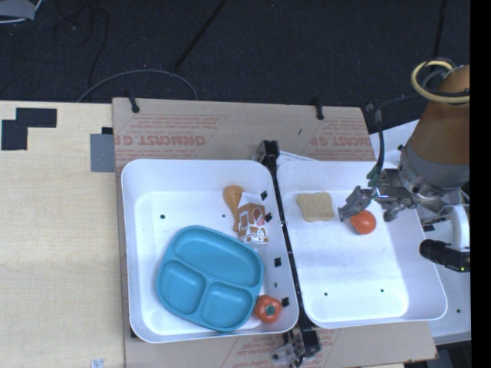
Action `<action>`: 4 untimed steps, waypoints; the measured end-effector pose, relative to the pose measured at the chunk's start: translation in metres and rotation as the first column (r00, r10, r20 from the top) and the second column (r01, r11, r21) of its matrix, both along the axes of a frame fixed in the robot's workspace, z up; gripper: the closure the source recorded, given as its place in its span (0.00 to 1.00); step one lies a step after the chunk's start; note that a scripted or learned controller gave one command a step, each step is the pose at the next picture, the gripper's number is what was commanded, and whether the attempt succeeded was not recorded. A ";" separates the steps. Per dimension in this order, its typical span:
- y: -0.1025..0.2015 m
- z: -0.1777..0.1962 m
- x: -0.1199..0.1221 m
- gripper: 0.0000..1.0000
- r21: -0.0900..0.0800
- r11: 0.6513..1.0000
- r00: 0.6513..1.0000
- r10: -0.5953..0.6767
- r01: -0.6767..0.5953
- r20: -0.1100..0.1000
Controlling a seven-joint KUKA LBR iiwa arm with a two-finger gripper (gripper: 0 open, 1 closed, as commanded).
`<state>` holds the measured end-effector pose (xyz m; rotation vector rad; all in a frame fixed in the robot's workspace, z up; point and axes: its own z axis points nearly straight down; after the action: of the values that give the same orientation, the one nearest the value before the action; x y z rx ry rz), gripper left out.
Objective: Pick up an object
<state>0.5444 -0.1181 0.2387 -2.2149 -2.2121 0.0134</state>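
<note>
Left bin (142,205), near edge: red tomato (268,309) just beside blue tray (209,277). Farther back, carton (252,224) and drumstick (233,197). Right bin (345,297): bread (315,206), then second tomato (364,222) touching gripper (362,203). Fingers (356,202) apart; not clamped on tomato. Arm (441,140) at right.

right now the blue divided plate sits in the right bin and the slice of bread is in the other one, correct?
Not quite: the camera view shows the blue divided plate in the left bin, not the right one. The slice of bread is indeed in the other one, the right bin.
</note>
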 end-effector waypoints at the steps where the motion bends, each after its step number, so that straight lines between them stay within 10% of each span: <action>1: 0.000 0.006 0.002 0.00 -0.002 1.000 1.000 0.002 -0.002 0.012; 4: -0.001 -0.153 0.000 0.00 -0.001 1.000 1.000 0.000 0.000 0.009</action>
<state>0.5446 -0.1193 0.0858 -2.2193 -2.2174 0.0041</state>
